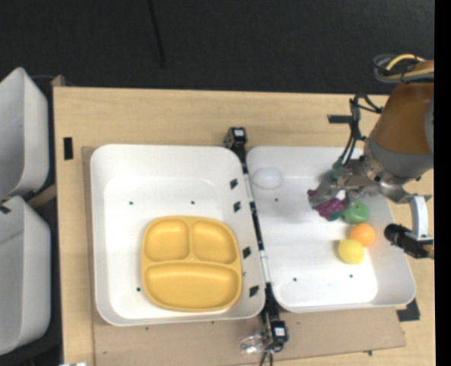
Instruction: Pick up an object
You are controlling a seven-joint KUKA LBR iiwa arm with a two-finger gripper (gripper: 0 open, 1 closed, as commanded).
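Fruit toys lie grouped in the right bin (317, 288): a purple piece (330, 207), perhaps a grape bunch, a green piece (357, 213) just beside it, an orange ball (363, 235) and a yellow one (351, 252) touching below. A pale, rounded white object (268, 178) sits apart near the bin's far left corner. The hand (338, 193) is low over the purple piece; whether it is parted or closed cannot be told at this resolution, and no object is seen to be held. Judgement: the step in hand is the descent onto the purple piece; a clean grasp needs the hand centred on it, since the green piece crowds its right side and could be nudged or pinched along with it. The bin's right wall lies near the cluster, leaving little side clearance there; open floor to the left and front offers room to move. The left bin (111, 204) carries a yellow divided plate (190, 264), well apart from the work. A straight lift looks safest above the table (194, 117).
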